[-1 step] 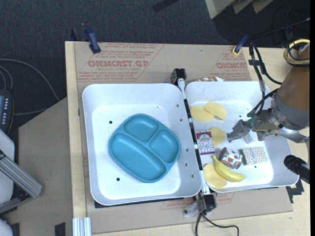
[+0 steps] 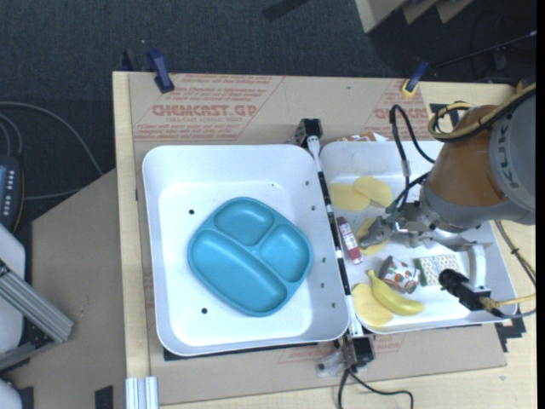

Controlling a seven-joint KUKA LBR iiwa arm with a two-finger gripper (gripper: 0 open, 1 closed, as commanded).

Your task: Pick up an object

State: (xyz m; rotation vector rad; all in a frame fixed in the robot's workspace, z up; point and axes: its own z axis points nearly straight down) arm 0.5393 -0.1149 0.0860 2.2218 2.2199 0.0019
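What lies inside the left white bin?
The left white bin holds one blue plastic plate with three compartments, lying flat near the middle. The bin floor under the plate is covered, so anything beneath cannot be seen.

camera: fixed overhead | slanted down | both bins (image 2: 162,228) framed

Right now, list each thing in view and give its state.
Blue divided plate: flat in the left bin, nothing on it.
Banana: lying loose in the right bin.
Red tube: lying along the bins' divider.
Gripper: low in the right bin, grip unclear.
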